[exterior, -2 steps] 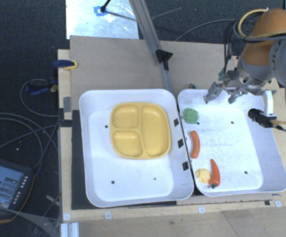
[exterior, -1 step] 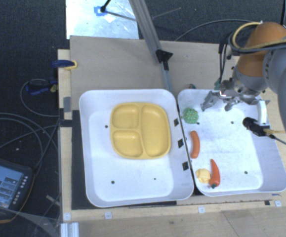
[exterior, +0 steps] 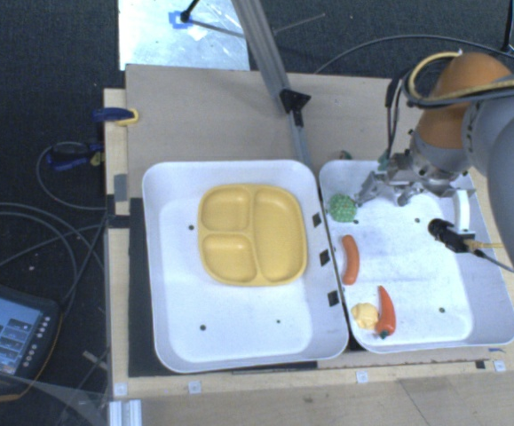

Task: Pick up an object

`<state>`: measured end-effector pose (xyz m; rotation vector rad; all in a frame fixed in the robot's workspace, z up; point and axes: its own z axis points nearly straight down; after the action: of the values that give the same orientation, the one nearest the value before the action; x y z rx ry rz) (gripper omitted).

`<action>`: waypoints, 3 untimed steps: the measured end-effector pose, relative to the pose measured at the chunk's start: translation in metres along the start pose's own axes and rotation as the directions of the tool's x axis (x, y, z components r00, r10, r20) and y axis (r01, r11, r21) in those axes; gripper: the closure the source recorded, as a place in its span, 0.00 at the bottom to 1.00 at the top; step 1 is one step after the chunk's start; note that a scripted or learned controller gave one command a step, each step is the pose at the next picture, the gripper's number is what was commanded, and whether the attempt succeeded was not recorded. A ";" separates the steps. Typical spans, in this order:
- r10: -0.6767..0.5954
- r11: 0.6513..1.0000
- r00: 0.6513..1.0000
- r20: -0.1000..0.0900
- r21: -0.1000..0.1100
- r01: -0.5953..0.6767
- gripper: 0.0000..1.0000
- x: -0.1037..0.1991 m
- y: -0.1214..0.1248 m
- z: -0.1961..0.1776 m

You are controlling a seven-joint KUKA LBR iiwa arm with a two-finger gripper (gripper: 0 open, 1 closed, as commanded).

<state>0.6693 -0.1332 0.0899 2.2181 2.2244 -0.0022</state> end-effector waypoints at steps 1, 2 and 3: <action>-0.001 1.000 1.000 0.001 -0.006 0.001 1.00 0.000 0.002 -0.014; 0.001 1.000 1.000 -0.001 -0.007 -0.001 1.00 -0.001 0.001 -0.058; -0.003 1.000 1.000 0.000 -0.009 0.003 1.00 -0.001 0.003 -0.113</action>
<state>0.6728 -0.1340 0.2034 2.2105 2.2228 0.0076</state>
